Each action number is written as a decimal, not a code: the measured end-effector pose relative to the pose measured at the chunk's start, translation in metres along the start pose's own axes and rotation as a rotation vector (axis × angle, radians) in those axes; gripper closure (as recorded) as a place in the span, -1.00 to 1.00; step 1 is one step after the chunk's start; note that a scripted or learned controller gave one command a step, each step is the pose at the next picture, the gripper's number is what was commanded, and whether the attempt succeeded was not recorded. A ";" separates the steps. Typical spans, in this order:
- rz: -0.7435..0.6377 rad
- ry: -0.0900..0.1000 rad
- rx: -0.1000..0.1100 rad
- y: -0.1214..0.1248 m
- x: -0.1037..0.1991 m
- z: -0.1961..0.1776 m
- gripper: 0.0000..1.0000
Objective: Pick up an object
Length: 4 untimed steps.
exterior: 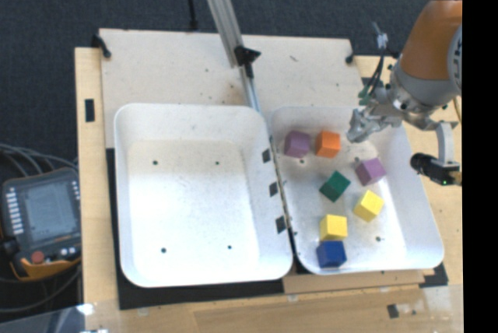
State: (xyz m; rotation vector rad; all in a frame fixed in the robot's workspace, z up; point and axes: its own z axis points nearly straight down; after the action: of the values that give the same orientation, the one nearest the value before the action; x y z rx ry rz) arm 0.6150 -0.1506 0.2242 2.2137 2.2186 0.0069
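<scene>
Your grey arm with the orange band [436, 51] reaches in over the far right corner of the right-hand shallow white plastic bin [416, 226], its two-finger gripper [359, 129] hanging just right of the small orange cube [328, 143], the landmark here. Whether the tool is released or clenched you cannot tell at this slant, and nothing shows in its grasp. Just left of the orange cube sits a purple cube [296, 143]; below it lies a green cube [335, 186], with a second purple cube [369, 170] down to its right. Further below come two yellow cubes [369, 205] [334, 226] and a blue cube [331, 254] near the bin's front rim. Well left of the orange cube, across the shared rim, the left-hand white bin [194, 191] offers you open floor.
</scene>
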 end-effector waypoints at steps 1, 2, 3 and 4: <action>-0.001 0.000 0.001 0.002 -0.002 -0.054 1.00; -0.004 0.002 0.008 -0.001 0.058 -0.044 1.00; -0.005 0.003 0.006 0.006 0.114 -0.047 1.00; -0.005 0.003 0.010 0.013 0.169 -0.034 1.00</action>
State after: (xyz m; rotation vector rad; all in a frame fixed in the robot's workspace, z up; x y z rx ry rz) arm 0.6277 0.0189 0.2575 2.2144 2.2306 -0.0005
